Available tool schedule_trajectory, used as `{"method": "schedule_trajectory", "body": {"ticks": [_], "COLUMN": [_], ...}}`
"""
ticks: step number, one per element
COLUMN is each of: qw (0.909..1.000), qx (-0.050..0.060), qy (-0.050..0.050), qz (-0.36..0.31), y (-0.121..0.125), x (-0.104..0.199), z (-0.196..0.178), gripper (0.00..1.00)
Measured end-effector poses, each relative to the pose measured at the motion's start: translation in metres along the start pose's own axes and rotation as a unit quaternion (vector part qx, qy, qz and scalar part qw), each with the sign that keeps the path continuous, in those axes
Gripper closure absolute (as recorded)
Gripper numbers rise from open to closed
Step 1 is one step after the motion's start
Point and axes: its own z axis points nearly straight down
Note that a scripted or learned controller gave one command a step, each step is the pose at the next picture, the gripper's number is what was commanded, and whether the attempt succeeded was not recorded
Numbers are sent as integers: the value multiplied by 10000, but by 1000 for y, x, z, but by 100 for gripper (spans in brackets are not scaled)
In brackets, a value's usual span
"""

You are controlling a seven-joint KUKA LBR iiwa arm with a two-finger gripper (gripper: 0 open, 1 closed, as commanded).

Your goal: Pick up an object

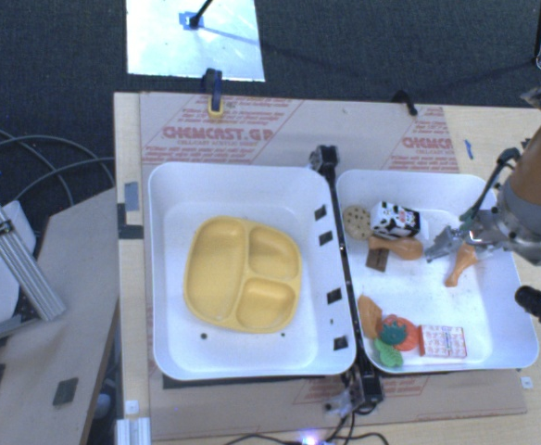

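The gripper (pixel 448 243) hovers at three o'clock in the right bin (pixel 502 341), jaws' state indeterminate, nothing lifted yet.

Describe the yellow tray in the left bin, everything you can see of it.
The yellow tray is a pale, plastic-looking divided plate with rounded corners and three compartments: one long one on its left side and two smaller ones on its right. It lies flat and right side up, turned slightly askew, near the middle of the left bin, resting on the bin's floor. Nothing lies in it, and nothing else touches it.
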Motion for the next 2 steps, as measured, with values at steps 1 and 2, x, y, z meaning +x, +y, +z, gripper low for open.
{"method": "schedule_trajectory", "body": {"ticks": [1, 2], "qw": [10000, 10000], "qx": [56, 81], "qy": [21, 37], "qz": [31, 27], "y": [-49, -62], "x": [-31, -32], "z": [-13, 80], "gripper": [0, 0]}}
